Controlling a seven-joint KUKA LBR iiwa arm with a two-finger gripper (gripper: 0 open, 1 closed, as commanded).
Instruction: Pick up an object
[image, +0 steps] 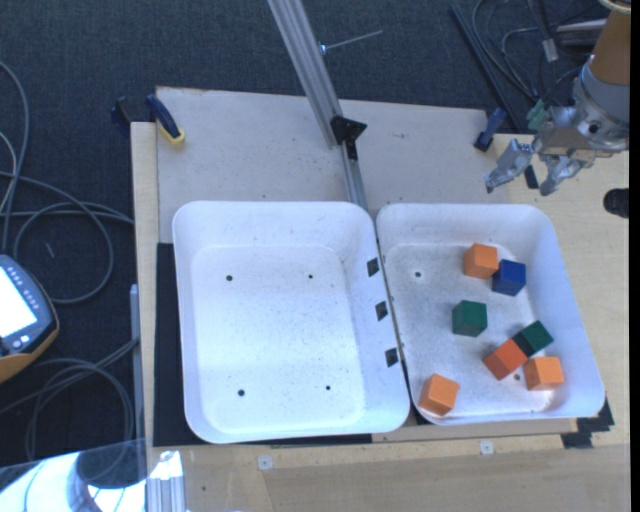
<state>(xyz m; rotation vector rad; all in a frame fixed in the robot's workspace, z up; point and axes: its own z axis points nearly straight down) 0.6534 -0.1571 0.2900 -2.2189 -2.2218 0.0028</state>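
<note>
Gripper (530, 168) hung at the end of the arm (605, 80) above the bench, just beyond the far rim of the right bin (560, 250), with its two fingers spread apart and nothing between them. From the fixed overhead camera, everything worth picking lay in that right bin: an orange block (481, 260) touching a blue block (509, 277) near the far side, a green block (469, 318) standing alone near the middle, a dark green block (535, 337) pressed against a red-orange block (505, 358) with another orange block (544, 372) just beside them, and one more orange block (439, 393) alone at the near edge. The left bin (200, 300) held none of them. No block had been lifted yet, so the task looked barely begun. The main risk, as I judged it, was crowding: a descent on the orange and blue pair, or on the cluster at the right, could have put a finger on top of a neighbour or nudged both blocks aside without closing on either. Blocks near the rim carried a second hazard, since a finger could have struck the sloping wall. The lone green block seemed the safest choice, with open floor on every side.
</note>
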